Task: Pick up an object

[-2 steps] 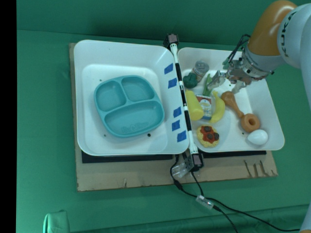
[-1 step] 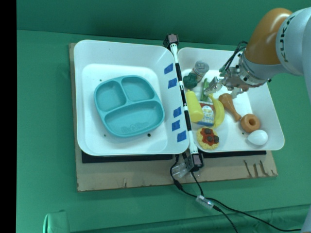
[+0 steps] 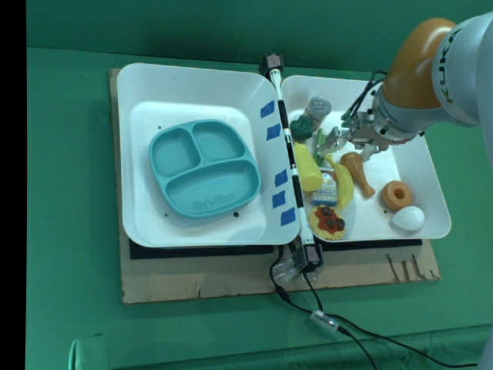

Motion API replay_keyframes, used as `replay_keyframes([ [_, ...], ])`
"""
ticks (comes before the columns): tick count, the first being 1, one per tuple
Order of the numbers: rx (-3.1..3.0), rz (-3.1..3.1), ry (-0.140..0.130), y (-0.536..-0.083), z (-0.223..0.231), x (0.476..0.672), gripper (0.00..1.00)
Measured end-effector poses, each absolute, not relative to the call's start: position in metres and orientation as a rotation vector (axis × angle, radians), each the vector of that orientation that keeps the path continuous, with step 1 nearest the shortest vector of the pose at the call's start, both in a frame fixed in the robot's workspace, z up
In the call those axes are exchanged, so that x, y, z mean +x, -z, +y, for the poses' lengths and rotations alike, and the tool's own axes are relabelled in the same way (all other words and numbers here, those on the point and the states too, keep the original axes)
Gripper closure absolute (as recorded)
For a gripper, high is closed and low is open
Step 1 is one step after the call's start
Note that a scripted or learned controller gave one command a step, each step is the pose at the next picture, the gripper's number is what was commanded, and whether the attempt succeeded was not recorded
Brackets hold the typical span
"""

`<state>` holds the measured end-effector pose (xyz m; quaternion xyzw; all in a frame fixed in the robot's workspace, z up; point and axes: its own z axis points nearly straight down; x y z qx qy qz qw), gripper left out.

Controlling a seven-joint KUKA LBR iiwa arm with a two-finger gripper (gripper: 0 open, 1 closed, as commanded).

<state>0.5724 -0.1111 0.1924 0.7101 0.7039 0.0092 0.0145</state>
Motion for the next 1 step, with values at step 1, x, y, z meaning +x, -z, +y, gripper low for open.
replay_keyframes([
  [1,2.212,2.187,-0.031,-0.1921,-0.1023,0.5383,0.0],
])
